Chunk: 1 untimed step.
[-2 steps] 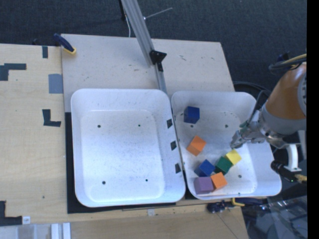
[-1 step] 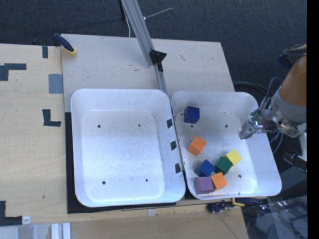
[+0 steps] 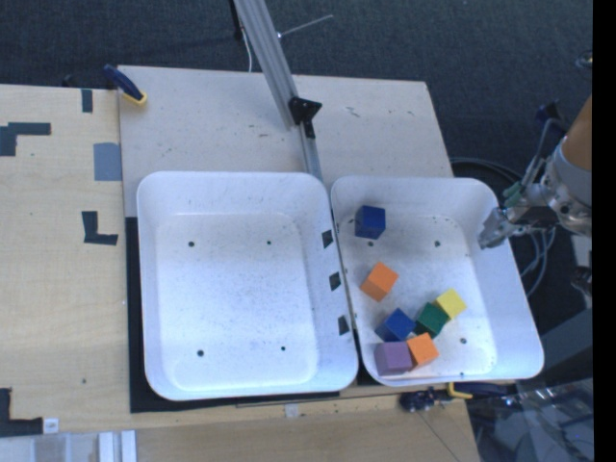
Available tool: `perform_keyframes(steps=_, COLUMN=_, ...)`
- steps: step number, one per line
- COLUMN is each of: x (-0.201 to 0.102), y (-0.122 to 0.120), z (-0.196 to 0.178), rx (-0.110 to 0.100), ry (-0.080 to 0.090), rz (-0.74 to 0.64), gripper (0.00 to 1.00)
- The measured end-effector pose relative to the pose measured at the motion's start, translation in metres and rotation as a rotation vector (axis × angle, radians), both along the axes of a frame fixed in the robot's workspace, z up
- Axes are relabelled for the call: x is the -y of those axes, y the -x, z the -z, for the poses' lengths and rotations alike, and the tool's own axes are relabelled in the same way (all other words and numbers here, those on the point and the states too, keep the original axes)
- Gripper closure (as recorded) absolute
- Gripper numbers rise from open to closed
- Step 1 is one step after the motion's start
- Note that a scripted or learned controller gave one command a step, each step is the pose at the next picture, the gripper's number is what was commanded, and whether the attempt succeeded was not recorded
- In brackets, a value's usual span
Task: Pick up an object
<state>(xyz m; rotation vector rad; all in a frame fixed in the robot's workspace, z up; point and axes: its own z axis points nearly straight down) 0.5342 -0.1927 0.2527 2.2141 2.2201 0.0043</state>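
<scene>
From my remote station I read the bench from its near edge outward. Nearest in the right bin [image 3: 500, 287] lies a tight cluster of blocks: a purple block [image 3: 393, 357] touches an orange block [image 3: 423, 349] on its right. Just beyond them a blue block [image 3: 397, 324] sits against a green block [image 3: 430, 319], and a yellow block [image 3: 449, 304] touches the green one on its far right side. A second orange block [image 3: 379, 281] lies alone, a little farther and left of the cluster. A second blue block [image 3: 370, 221] stands farthest in that bin, near its far left corner, well apart from the others.

The left bin [image 3: 154, 258] lies side by side with the right one, their inner rims touching.

The gripper [image 3: 496, 229] hangs over the right rim of the right bin, level with the far blue block (the arm enters from the right edge). Whether its fingers are released or clenched I cannot tell at this resolution; no block sits between them, and every block rests on the bin floor.

Beyond the bins, a grey metal rail [image 3: 274, 61] crosses the tabletop [image 3: 385, 123] at a slant toward the far edge. A blue and yellow tool [image 3: 125, 84] lies at the far left corner of the tabletop.
</scene>
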Motion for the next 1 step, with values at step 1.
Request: perform_keyframes(steps=1, x=-0.0004, y=-0.0006, z=-0.0111, rx=-0.006, ry=-0.002, rz=0.001, gripper=1.0)
